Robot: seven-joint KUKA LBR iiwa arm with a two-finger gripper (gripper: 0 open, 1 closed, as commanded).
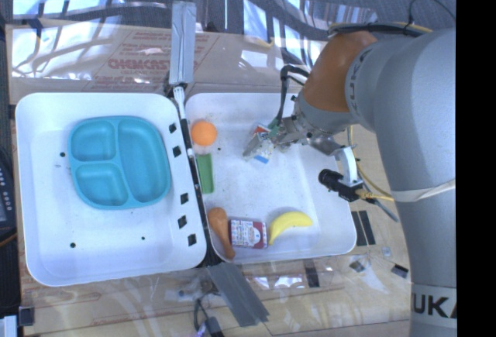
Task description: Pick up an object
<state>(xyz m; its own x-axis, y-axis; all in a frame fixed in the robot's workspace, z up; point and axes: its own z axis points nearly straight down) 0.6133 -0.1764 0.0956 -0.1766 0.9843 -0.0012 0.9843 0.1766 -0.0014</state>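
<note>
Camera view, fixed above the bench and looking down at a slant, is taken up by two shallow white plastic bins side by side. In the left bin (39, 173) a turquoise plastic plate with three compartments (119, 161) lies near the middle. In the right bin (310, 208), an orange ball (204, 133) is seen at about ten o'clock, with a green rectangular block (204, 172) just below it against the left wall. Along the near wall, from seven to five o'clock, lie an orange-brown carrot-shaped toy (220, 230), a small red and white carton (247, 233) beside it, and a yellow plastic banana (290, 224).

The grey arm with its orange band (333, 76) reaches in from three o'clock. The two-finger gripper (262, 143) is low at about twelve o'clock of the right bin, over a small object with red, white and blue on it (263, 151). Whether the fingers are spread or closed, and whether that object is between them, cannot be told.

The step in hand is judged to be a grasp on that small object. It would be done best with the fingers centred across it, closed fully before any lift, and raised straight up.

Open floor is seen at the bin's centre and toward four o'clock, so room is good. The far wall at twelve o'clock is the nearest edge to be minded.
</note>
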